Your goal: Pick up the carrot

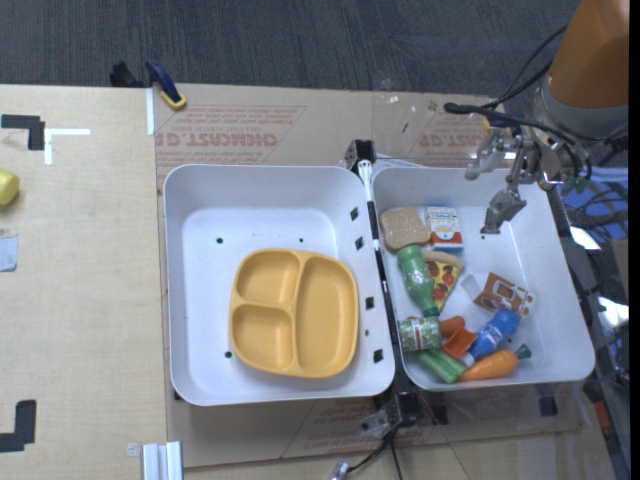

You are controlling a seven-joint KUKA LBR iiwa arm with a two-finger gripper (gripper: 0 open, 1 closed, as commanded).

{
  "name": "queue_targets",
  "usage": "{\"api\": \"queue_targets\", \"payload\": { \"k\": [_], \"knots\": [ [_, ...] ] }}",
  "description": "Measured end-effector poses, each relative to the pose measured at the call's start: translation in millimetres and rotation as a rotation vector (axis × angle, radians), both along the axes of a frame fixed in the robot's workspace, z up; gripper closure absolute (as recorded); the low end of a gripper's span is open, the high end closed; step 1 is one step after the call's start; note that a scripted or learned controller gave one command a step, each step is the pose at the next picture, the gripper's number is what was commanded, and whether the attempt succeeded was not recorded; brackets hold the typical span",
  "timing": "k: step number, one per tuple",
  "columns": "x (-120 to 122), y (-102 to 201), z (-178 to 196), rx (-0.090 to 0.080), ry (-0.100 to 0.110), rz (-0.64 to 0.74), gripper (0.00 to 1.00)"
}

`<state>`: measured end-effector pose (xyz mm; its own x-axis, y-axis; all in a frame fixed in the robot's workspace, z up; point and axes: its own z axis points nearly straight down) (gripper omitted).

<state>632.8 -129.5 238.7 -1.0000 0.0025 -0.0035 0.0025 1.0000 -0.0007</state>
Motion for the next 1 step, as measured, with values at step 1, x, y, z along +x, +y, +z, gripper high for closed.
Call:
{"api": "queue_targets", "payload": {
  "k": [1],
  "knots": [
    [-24.3,59.4,-46.3,0.001,0.000,-0.105,0.00]
  ]
}}
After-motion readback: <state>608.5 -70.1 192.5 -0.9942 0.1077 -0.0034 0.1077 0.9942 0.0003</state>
